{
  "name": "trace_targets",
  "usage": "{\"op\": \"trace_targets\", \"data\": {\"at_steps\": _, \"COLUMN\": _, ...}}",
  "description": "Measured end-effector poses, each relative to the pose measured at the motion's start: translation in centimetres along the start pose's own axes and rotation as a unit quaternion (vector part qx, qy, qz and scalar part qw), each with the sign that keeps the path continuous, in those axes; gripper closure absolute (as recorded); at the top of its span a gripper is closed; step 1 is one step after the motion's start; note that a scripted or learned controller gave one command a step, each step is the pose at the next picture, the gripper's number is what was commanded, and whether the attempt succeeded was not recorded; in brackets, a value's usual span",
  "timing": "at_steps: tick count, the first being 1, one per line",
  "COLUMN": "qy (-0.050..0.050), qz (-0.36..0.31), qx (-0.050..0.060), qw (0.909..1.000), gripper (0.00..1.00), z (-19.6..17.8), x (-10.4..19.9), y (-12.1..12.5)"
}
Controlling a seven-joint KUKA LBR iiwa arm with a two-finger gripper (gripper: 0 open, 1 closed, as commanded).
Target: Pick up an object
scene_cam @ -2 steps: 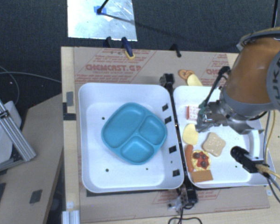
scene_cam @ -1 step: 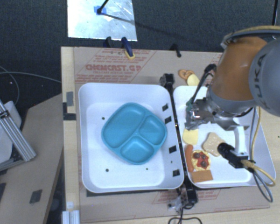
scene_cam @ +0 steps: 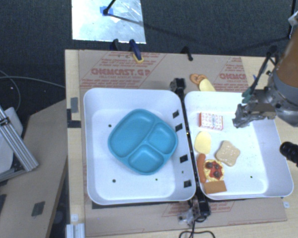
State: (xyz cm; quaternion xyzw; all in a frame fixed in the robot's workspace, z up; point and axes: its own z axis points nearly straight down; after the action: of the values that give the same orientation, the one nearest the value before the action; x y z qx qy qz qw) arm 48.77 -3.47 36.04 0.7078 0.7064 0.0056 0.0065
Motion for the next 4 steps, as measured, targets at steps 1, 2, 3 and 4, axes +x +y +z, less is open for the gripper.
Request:
{"op": "trace_targets", "data": {"at_steps": 1, "qy": 0.001, "qz": -0.001, "qx": 0.008, "qw": 1.0, "gripper": 1.0, "z": 3.7, "x": 0.4, "y": -0.1}}
{"op": "trace_targets", "data": {"at_steps": 2, "qy": 0.002, "qz": -0.007, "qx": 0.011, "qw": 0.9999, "gripper": 1.0, "z": 10.4, "x": 8.0, "y": -0.4}}
{"op": "trace_targets", "data": {"at_steps": 3, "qy": 0.001, "qz": -0.001, "qx": 0.008, "qw": 1.0, "gripper": 1.0, "z": 11.4, "x": 5.3, "y": -0.3}}
{"op": "trace_targets", "data": {"at_steps": 4, "qy": 0.002, "qz": -0.006, "qx": 0.008, "qw": 1.0, "gripper": 1.0, "z": 11.1, "x": 10.7, "y": -0.3}}
